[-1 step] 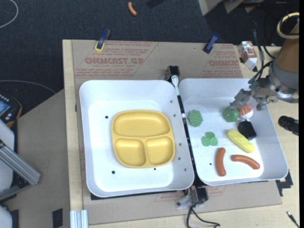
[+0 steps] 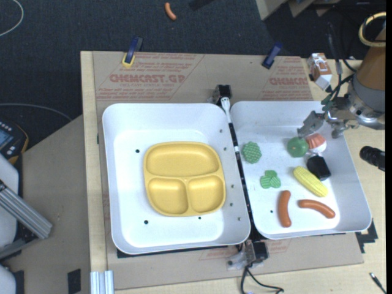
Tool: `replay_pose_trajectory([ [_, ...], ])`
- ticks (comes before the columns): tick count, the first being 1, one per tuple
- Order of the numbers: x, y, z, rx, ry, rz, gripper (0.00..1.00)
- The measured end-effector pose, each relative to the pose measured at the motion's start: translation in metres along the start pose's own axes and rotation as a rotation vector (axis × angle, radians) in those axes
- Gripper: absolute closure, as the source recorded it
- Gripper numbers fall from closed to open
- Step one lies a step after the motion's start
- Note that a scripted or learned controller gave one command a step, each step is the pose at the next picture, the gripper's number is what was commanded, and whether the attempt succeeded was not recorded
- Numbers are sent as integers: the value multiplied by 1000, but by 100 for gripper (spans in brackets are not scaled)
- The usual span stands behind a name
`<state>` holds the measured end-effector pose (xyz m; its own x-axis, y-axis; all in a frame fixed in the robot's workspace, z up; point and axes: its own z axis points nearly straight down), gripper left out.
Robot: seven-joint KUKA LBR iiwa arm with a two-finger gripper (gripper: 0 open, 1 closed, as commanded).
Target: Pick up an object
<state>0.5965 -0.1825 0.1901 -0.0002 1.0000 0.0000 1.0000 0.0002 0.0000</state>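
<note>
My gripper (image 2: 323, 129) hangs over the back of the right bin (image 2: 269, 118), open, with nothing between its fingers. Just in front of it lie a green ball (image 2: 298, 146) and a red-and-white piece (image 2: 316, 143), side by side. A black block (image 2: 318, 166) and a yellow corn cob (image 2: 310, 181) sit closer to the front. Two sausages (image 2: 284, 208) (image 2: 317, 208) lie near the front wall. A green leafy piece (image 2: 251, 152) and a small broccoli (image 2: 269, 179) rest at the bin's left side.
The left bin (image 2: 122, 164) holds a yellow divided plate (image 2: 184, 177). A black divider clip (image 2: 223, 94) sits between the bins at the back. Cables and a white-orange box (image 2: 320, 69) lie behind the right bin, near the arm.
</note>
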Motion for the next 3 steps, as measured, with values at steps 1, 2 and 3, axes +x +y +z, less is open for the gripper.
replay_pose_trajectory([
  [1, 8, -6, 48, 7, 2, 0, 0],
  [2, 9, -7, 101, 6, 2, 0, 0],
  [3, 8, -5, 87, -2, -1, 0, 100],
])
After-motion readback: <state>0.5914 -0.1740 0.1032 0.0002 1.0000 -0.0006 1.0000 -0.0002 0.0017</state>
